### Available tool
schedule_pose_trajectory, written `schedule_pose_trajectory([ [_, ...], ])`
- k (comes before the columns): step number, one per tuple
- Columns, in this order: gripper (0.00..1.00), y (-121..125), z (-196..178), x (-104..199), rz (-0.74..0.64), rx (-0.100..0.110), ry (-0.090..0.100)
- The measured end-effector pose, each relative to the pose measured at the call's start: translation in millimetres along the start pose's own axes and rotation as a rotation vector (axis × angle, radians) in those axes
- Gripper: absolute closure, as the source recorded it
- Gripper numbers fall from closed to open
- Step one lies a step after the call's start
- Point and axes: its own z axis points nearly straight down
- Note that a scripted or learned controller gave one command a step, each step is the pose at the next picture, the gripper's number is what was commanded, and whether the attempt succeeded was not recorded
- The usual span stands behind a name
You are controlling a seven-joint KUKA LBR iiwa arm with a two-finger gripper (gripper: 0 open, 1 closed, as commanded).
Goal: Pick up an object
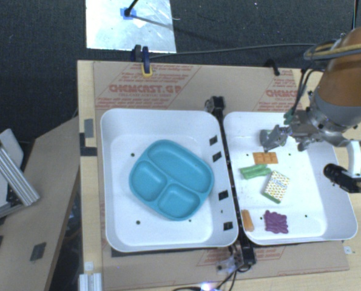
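Two shallow white bins sit side by side on your bench, the left bin (116, 180) and the right bin (326, 211), parted by a dark divider with black clips. In the left bin you see a blue divided plate (170, 179) with three compartments, lying flat near the middle of the bin floor.

In the right bin you have five small things. An orange cracker-like square (265, 158) lies toward the bin's upper middle. Just below it, a green elongated piece (255, 171) lies at a slant. Just to the right of that sits a small patterned block (276, 187), yellowish with dots, tilted. Near the bin's lower left corner, by the divider, an orange stick (247, 219) lies lengthwise. A purple bunch of grapes (276, 222) rests near it, to its right.

The grey arm with its orange band comes in from the right over the right bin's upper part. You see the gripper (273, 137) hanging above the orange square, near it. You cannot tell how the pincer stands from this slant; nothing shows between it.
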Motion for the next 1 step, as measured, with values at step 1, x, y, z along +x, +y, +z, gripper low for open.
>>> schedule_pose_trajectory([
  [1, 0.0, 2.2, -6.4, 0.2, -0.002, -0.012, -0.001],
])
